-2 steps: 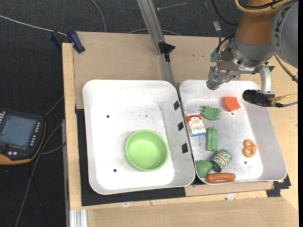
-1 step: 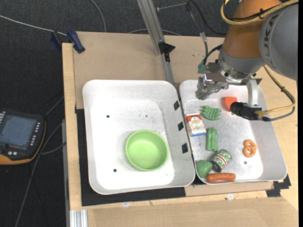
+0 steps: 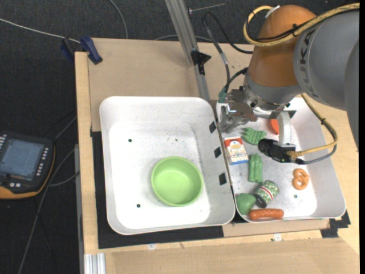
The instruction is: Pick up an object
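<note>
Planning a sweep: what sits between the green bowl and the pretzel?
In the camera view, between the green bowl and pretzel: the bins' adjoining walls, then a green bottle.

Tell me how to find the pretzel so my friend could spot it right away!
Look at the right white bin, the one crowded with toy food under the arm. Go to its right side, near the front, past the green can. The pretzel is the small orange-brown twisted loop with holes in it, lying alone, apart from the long red sausage.
</note>
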You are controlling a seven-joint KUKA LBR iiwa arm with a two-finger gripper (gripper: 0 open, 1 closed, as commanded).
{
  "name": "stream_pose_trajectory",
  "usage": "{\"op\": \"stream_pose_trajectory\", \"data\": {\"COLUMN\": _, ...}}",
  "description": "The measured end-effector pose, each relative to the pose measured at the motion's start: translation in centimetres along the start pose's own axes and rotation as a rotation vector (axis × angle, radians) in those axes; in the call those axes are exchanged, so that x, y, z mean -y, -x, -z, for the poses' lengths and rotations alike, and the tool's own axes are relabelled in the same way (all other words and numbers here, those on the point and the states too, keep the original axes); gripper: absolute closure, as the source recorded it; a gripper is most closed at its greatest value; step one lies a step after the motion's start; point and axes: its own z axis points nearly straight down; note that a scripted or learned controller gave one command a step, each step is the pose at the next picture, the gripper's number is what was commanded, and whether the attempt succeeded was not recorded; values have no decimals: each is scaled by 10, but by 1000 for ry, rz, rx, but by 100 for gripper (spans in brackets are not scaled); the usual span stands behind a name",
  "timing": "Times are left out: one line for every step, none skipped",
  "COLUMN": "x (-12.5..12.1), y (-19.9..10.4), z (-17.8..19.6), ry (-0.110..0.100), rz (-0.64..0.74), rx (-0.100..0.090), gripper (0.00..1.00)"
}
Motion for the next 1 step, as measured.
{"op": "stream_pose_trajectory", "data": {"x": 37, "y": -43, "z": 13, "ry": 1, "rz": 0, "rx": -1, "gripper": 100}}
